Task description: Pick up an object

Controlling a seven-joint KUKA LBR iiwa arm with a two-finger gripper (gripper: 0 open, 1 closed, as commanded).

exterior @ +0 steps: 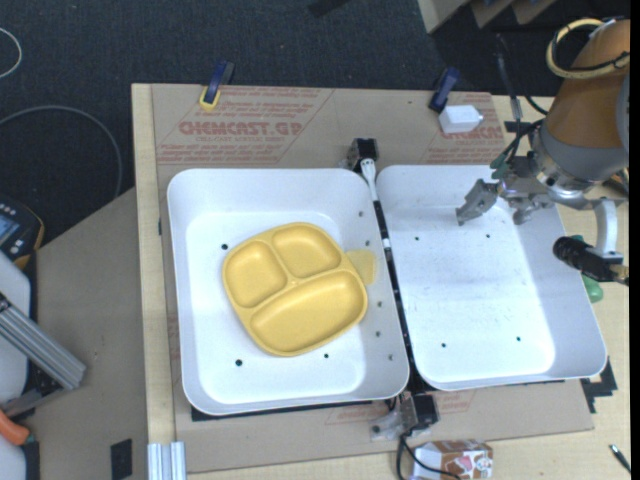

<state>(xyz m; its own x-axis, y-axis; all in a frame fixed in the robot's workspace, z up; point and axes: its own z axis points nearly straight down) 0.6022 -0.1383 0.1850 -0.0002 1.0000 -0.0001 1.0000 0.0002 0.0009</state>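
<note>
A yellow divided plate (293, 286) with three compartments lies flat in the left white bin (200, 208), a little right of its middle. A small flat yellow piece (363, 265) pokes out from under the plate's right edge. My gripper (498, 208) hangs over the far part of the right white bin (470, 358), well to the right of the plate. Its two grey fingers (475, 202) are spread apart, and I see nothing between them. A green object (595, 290) peeks over the right bin's right rim, partly hidden by a black part (575, 252).
The bins sit on a cardboard sheet (300, 128) held by blue clamps (215, 82) at the back. A white block (460, 119) lies behind the right bin. A black divider clip (364, 154) sits between the bins. The arm's orange body (595, 98) looms at the far right.
</note>
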